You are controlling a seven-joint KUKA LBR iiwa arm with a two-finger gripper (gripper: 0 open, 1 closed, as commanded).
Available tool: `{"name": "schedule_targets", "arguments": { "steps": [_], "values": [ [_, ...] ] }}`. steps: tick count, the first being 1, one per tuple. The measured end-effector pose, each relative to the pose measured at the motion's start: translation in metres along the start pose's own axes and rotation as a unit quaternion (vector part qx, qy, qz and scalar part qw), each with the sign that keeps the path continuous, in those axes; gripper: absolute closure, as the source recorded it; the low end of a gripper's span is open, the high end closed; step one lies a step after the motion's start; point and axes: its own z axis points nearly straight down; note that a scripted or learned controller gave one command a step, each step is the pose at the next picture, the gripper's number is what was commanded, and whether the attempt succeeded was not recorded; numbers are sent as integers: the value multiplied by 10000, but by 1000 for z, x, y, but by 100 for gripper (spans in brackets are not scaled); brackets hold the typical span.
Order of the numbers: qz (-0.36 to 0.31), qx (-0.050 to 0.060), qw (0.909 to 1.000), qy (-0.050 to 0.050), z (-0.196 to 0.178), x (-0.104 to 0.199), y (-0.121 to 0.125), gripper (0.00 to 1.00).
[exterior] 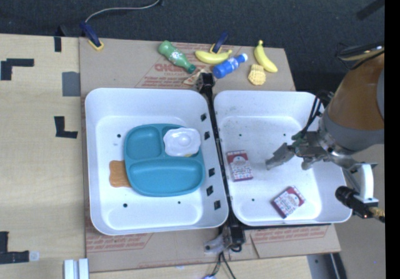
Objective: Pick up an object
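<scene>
1. Two white bins sit side by side on the bench: a left bin (100, 146) and a right bin (262, 106).
2. The left bin holds one blue divided tray (159, 171), one white lump (182, 141) resting on it, and one orange piece (117, 174) touching the tray's left edge.
3. The right bin holds two red-and-white packets: one (239, 166) near the divider, one (288, 201) toward the front.
4. The hand (281, 157) hovers over the right bin between the packets, holding nothing; whether its fingers are spread cannot be told.
5. Behind the bins lie two bananas (212, 56) (265, 59), one green bottle (176, 56), one blue bottle (228, 65) and one yellow corn piece (255, 75).
</scene>
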Motion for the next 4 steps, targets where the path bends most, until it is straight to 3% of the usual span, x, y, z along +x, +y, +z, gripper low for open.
{"name": "schedule_targets", "arguments": {
  "steps": [1, 2, 3, 4],
  "values": [
    [11, -3, 10000, -9, -28, -50, 28, 0],
    [4, 11, 10000, 4, 43, -43, 15, 0],
    [-1, 6, 10000, 4, 29, -6, 0, 0],
    [7, -2, 10000, -7, -18, -31, 0, 0]
  ]
}}
